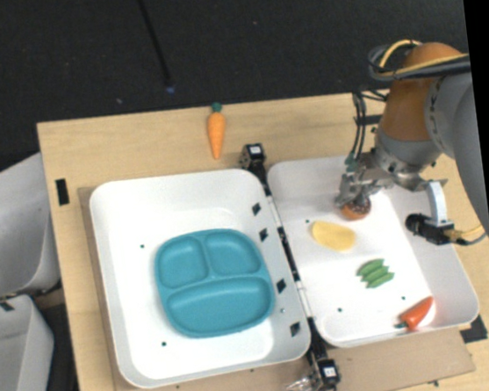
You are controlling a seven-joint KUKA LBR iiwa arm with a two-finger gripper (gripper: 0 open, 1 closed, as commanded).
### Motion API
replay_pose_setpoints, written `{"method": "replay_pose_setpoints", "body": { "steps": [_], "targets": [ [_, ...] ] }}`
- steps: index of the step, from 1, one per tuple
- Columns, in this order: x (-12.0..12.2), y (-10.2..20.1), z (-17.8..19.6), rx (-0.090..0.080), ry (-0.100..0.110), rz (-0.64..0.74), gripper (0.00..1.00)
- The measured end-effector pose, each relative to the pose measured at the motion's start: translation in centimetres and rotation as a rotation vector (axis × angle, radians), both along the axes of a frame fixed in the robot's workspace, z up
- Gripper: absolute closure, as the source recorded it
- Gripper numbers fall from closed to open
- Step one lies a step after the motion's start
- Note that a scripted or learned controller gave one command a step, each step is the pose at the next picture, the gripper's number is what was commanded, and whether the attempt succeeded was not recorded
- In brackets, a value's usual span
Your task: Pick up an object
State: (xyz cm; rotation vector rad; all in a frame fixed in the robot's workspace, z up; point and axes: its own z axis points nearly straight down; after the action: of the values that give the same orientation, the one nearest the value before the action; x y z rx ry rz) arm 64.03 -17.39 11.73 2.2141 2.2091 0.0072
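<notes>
Gripper (353, 196) and target sit almost on top of one another: the tool hangs low over the far part of the right bin (433, 286), and a small round brownish-orange object (355, 211) lies directly under its tip, touching or nearly touching it. Whether the object is actually between the tips cannot be told, nor can it be said whether the pincer is apart or together, since the wrist hides that part from above. The rule for this rig gives no grounds to call it held. The small object has no clear long axis; it reads as a rounded lump, so the approach direction matters little, and the coming move seems to turn only on a straight descent and closure rather than any sideways shift. Other candidates lie nearer the camera in the same bin: a yellow piece (333, 236) just beside the round one, a green pod (375, 273) further on, and a red-orange piece (417, 311) against the near wall. A teal divided plate (213, 282) rests in the left bin (118, 250), and a carrot (216, 132) lies outside on the bench (62, 151), well apart from the arm.
</notes>
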Motion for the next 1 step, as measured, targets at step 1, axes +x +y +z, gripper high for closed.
{"method": "replay_pose_setpoints", "body": {
  "steps": [1],
  "targets": [
    [-0.03, -0.50, 4.50, 0.005, 0.008, -0.003, 1.00]
  ]
}}
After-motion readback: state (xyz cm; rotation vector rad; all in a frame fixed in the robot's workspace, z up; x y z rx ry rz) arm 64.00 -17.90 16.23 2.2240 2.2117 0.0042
